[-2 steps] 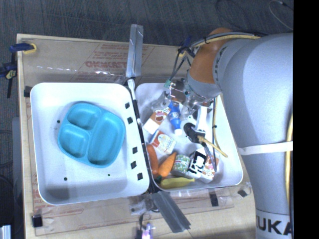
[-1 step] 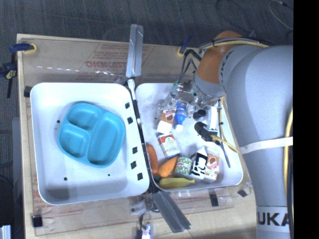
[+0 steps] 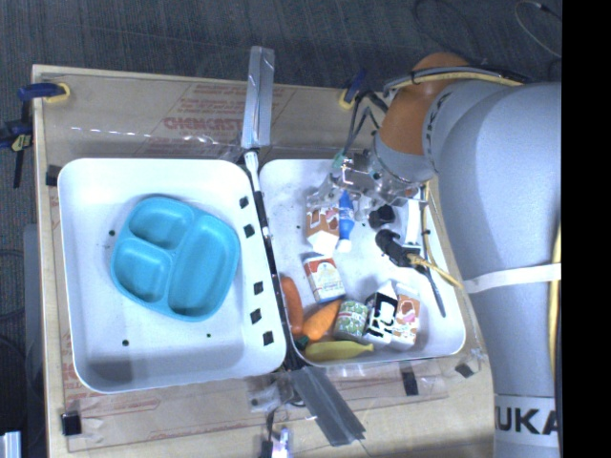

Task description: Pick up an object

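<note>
The grey arm (image 3: pixel 496 208) takes up the table's right side and bends in over the right bin (image 3: pixel 286 184). The table (image 3: pixel 143 113) carries two white bins side by side. The left bin (image 3: pixel 86 284) sits toward the table's left edge and holds a blue divided plate (image 3: pixel 177 256).

The end effector (image 3: pixel 344 197) hangs low over the far part of the right bin. I cannot tell how wide it stands, and nothing shows in its hold. Just below it lie a small red-and-white carton (image 3: pixel 322 220) and a blue-and-white bottle (image 3: pixel 344 229), touching each other. These look like the likeliest targets.

Toward the table's near edge the bin is crowded with another carton (image 3: pixel 325 277), two carrots (image 3: pixel 305 311), a green patterned can (image 3: pixel 351 319), a black-and-white box (image 3: pixel 382 315) and a banana (image 3: pixel 336 349).

The main risk, as I judge it, is the tight pairing of carton and bottle. A descent between them could push both aside or pinch only an edge, so the lift comes away with nothing. The bottle may also roll on the smooth bin floor. The bin's far wall is close by, so there is little room to correct the approach.
</note>
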### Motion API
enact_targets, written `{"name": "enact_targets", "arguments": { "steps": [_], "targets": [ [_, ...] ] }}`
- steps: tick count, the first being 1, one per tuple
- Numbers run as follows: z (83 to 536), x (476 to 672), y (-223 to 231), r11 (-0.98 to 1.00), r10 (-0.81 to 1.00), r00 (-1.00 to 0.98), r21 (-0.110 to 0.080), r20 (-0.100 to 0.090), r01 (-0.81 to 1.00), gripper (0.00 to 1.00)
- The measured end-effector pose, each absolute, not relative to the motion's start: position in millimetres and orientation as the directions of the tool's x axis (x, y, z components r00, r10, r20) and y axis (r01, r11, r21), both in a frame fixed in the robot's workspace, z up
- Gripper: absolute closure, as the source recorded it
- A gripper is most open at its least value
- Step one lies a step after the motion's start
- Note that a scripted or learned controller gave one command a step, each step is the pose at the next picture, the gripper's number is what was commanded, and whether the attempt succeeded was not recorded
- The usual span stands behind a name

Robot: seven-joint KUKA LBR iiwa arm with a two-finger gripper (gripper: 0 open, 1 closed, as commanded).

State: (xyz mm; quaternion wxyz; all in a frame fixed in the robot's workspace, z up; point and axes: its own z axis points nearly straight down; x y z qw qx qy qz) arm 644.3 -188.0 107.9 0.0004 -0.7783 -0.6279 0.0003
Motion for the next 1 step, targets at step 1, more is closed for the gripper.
{"name": "enact_targets", "arguments": {
  "steps": [1],
  "targets": [
    [182.6, 657.1, -129.5, -0.201, 0.980, 0.201, -0.003, 0.000, 0.980, 1.00]
  ]
}}
